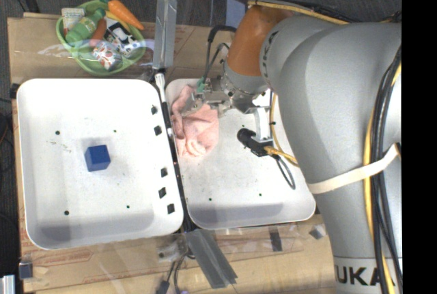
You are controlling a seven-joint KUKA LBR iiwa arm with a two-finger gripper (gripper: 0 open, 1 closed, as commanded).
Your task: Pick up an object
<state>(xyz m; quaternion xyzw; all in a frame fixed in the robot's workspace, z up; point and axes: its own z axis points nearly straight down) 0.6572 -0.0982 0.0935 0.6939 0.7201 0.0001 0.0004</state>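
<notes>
The grey arm [328, 101] fills the right bin's [239, 207] right side, its orange band [249, 43] over that bin's far edge. The bin itself sits beside the left bin [68, 217], their inner edges touching along the divider.

In the right bin's far-left corner lies a crumpled pink cloth [196, 127], its long axis running from the far edge toward the bin's middle, close along the left wall. The gripper [205, 96] is low over the cloth's far end, apparently in contact with its upper folds. Whether the fingers are spread or closed cannot be told here; wrist hardware and fabric hide them.

The cloth extends from the gripper mainly toward the near edge, so a grasp here would take one end and the rest would likely hang below on lifting.

A small blue cube [97, 157] rests near the left bin's middle, well apart from the arm. A green bowl [82, 59] of toy food stands on the bench beyond the left bin's far edge.
</notes>
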